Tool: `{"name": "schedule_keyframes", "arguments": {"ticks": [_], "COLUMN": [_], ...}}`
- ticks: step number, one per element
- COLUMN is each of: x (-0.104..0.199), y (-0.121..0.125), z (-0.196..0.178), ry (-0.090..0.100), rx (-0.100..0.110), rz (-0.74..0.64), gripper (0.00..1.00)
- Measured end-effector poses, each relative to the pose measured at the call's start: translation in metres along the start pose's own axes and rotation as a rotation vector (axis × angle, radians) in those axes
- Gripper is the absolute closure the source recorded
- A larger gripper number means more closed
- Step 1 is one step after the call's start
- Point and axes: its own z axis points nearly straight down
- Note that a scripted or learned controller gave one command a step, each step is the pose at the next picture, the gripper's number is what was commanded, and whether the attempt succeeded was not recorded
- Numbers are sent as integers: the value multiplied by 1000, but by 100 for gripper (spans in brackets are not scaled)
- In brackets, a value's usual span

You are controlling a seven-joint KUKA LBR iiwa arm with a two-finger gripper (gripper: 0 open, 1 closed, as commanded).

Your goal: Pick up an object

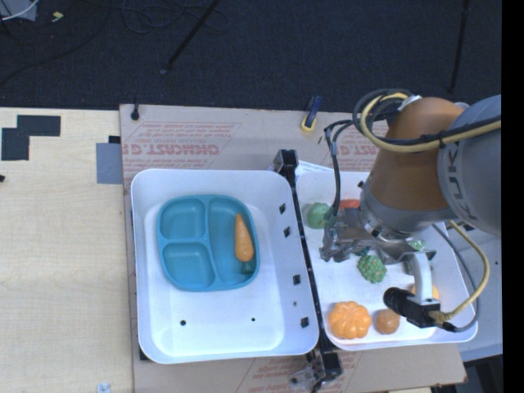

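Hovering w/ tool [342, 248] beside green broccoli [372, 268] in right bin [458, 334]; grip state unclear.

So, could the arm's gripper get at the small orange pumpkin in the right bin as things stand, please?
Probably yes: the orange pumpkin lies uncovered near the right bin's front edge, with the gripper just above it.

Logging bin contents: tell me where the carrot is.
The carrot lies in the blue divided tray in the left bin, in the tray's right compartment.

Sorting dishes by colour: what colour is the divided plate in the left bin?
Blue; the plate shows best in the camera view.
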Motion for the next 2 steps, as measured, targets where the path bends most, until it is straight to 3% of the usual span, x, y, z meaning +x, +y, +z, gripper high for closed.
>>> {"name": "schedule_keyframes", "arguments": {"ticks": [2], "x": [108], "y": [-6], "z": [11], "ry": [0], "rx": [1], "rz": [-1], "gripper": [100]}}
